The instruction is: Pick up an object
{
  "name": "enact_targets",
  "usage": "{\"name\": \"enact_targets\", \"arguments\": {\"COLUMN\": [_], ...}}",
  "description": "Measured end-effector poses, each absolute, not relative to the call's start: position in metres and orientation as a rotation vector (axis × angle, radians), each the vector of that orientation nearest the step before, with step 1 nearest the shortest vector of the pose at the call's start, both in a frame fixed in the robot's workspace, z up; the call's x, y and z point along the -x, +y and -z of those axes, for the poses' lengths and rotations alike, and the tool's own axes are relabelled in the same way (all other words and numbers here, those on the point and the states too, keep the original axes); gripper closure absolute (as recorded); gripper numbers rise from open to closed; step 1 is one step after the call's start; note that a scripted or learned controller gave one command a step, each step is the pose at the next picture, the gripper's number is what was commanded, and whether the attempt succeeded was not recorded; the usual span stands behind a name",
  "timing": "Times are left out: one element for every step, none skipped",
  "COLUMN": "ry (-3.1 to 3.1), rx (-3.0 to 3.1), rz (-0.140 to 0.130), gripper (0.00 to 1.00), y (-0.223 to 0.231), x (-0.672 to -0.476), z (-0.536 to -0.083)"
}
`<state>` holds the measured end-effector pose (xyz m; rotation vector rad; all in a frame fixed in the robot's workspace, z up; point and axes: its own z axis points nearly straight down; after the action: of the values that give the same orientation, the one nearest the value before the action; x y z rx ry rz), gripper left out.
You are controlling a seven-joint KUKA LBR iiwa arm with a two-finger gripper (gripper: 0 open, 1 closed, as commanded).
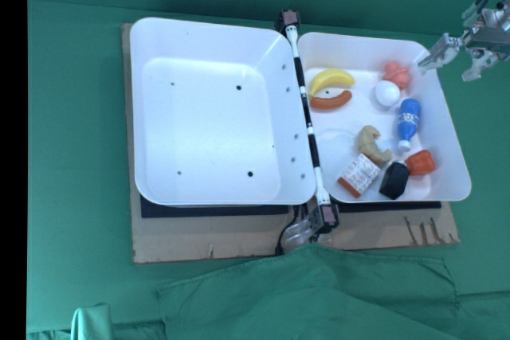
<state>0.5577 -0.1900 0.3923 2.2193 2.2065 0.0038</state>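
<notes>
A: We saw the gripper [456, 64] hanging at the right edge, over the far right corner of the right bin [446, 171], its fingers spread apart and gripping nothing.

B: And the objects?

A: We found them all lying in that bin: a banana [331, 79] touching a sausage [331, 100], a white ball [387, 93] beside a pink toy [396, 74], a blue bottle [408, 122], a small carton [359, 174], a black lump [394, 180].

B: We noted the left bin [159, 52] sat alongside, with a striped rod [305, 107] between them
</notes>
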Motion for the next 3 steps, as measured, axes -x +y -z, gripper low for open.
{"name": "enact_targets", "arguments": {"ry": [2.211, 2.205, 2.216], "rx": [-2.217, -2.221, -2.220], "rz": [-0.004, -0.001, 0.001], "gripper": [0.00, 1.00, 1.00], "y": [-0.188, -0.189, -0.187], "x": [-0.601, -0.600, -0.651], "z": [-0.424, -0.435, -0.408]}}
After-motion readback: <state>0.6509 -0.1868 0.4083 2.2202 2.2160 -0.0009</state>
